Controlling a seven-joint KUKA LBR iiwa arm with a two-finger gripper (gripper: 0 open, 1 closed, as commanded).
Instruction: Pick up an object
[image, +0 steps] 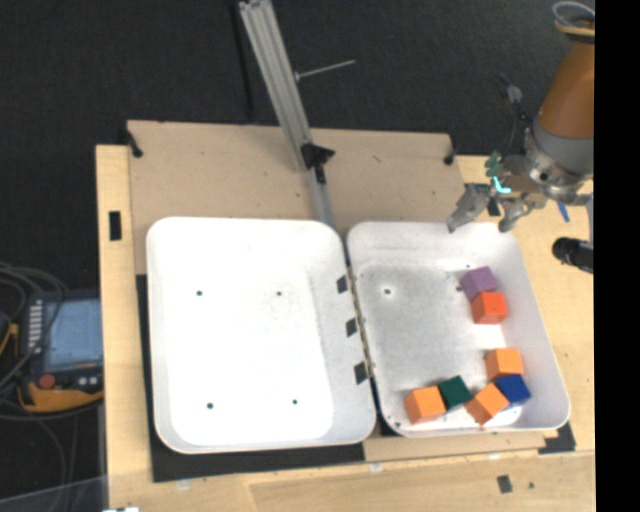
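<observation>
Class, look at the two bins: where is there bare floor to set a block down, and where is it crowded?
The left bin is bare across its floor. In the right bin, the patch beside the divider is free. Crowded: the right edge, with the purple block and red-orange block, and the near right corner around the green block.

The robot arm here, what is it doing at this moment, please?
The arm reaches in from the right, and its gripper hovers open above the far rim of the right bin, holding nothing. All the blocks lie in that bin: a purple block touching a red-orange block near the right wall, and a cluster at the near edge with three orange blocks, a green block and a blue block. No block is picked up yet.
</observation>
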